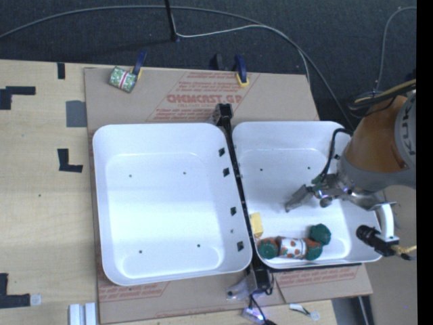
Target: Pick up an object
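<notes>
Look in the right bin (284, 141): your pincer (295, 200) hangs over its middle, reaching in from the right, and I cannot tell how it is set. Nothing sits in it. The objects lie nearer, along the bin's near wall: a yellow block (256, 223) at the left, then a green-ended piece (268, 249), a white can with red spots (292, 248), and a dark green ball (320, 234) to the right. The left bin (162, 208) sits alongside.

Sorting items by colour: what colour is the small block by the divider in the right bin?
Yellow: the small block shows best in the camera view.
</notes>
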Controlling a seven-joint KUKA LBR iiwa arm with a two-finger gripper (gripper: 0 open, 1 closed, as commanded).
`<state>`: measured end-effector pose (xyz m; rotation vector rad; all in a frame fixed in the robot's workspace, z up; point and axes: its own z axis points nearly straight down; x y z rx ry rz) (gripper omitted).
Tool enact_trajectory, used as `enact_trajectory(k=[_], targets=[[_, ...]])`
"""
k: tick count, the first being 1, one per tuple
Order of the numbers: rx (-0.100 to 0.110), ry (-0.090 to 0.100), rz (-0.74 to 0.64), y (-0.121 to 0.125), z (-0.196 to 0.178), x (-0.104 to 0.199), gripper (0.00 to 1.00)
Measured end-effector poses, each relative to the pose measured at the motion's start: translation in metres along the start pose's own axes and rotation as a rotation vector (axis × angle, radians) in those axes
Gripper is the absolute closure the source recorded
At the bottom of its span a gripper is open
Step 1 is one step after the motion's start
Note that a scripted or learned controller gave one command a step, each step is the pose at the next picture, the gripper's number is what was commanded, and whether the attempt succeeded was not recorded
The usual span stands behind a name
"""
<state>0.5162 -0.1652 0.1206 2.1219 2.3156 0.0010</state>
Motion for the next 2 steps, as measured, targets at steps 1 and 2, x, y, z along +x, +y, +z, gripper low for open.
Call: enact_trajectory(k=[1,2], targets=[[0.003,0.0,0.037,0.039,0.024,-0.04,0.0],[0.001,0.0,0.087,0.014,0.029,-0.048,0.0]])
